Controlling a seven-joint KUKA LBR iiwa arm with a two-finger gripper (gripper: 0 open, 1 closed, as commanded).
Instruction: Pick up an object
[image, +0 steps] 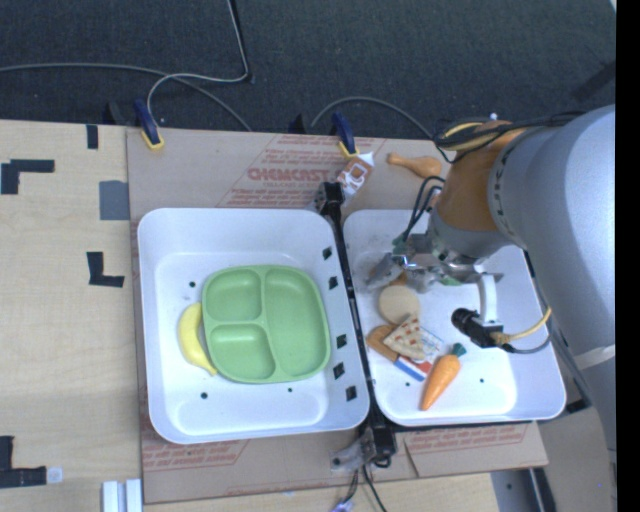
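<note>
My gripper (398, 272) hangs low in the right bin (500, 400), at its upper left, just above a beige round roll (398, 301). Its two grey fingers stand a little apart and open, with nothing between them. In front of the roll lies a cracker-like sandwich (405, 340). An orange carrot (440, 379) with a green top lies to its right. A small blue and red piece (410, 368) pokes out under the sandwich.
The left bin (160, 400) holds a green divided plate (266, 323), with a yellow banana (190, 340) against its left side. A black divider (345, 300) runs between the bins. The arm covers the right bin's upper right part.
</note>
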